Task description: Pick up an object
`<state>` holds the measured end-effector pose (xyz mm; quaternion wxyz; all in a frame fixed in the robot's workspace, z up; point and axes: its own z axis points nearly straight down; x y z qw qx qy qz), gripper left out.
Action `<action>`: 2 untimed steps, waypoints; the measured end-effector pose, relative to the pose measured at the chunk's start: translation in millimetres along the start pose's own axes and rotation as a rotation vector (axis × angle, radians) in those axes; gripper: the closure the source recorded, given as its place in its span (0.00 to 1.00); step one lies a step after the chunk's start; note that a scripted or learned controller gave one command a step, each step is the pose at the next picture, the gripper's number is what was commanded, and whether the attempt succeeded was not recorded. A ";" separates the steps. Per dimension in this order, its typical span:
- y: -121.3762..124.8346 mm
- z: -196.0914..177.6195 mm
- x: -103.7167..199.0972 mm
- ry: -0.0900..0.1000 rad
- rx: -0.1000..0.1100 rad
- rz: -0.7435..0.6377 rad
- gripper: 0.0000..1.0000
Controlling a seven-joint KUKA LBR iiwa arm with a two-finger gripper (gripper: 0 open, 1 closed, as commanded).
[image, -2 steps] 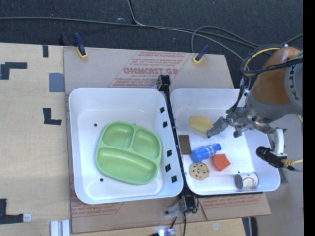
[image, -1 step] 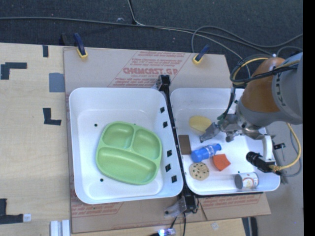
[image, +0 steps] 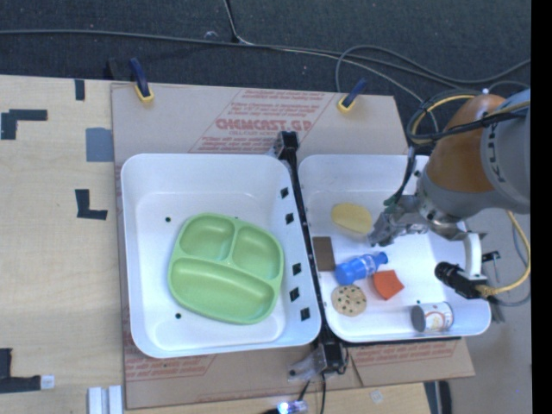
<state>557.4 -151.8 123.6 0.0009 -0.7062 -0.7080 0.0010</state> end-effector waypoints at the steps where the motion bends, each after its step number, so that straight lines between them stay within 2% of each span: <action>1: -2.7 -61.3 5.0 -0.001 -0.007 0.001 1.00; 2: -6.0 -119.7 13.0 -0.001 -0.008 0.000 1.00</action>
